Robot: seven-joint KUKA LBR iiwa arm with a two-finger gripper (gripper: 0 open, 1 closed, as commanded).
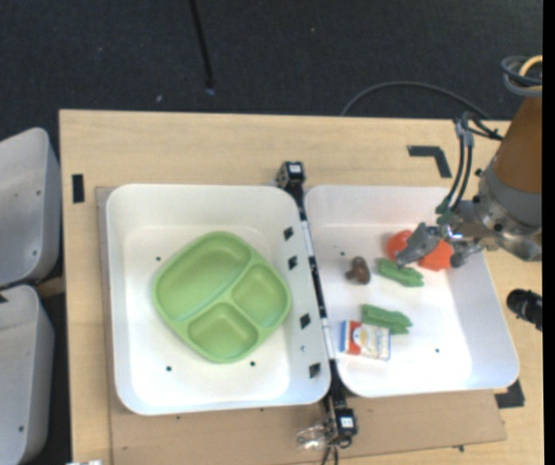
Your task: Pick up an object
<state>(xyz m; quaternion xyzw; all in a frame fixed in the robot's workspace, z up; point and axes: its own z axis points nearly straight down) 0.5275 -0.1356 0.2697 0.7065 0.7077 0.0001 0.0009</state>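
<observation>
The gripper point(430, 245) hovered over an orange piece point(436, 254), grip unclear; it looked light, smooth, best pinched across.

My arm point(521, 153) is grey with an orange band. On the pale wood worktop point(209, 148), both bins point(127, 376) are white. One holds a light green divided plate point(221, 296); the other an orange piece point(430, 252), two green pods point(400, 273), a brown lump point(358, 270) and a red, white and blue packet point(366, 340).
</observation>
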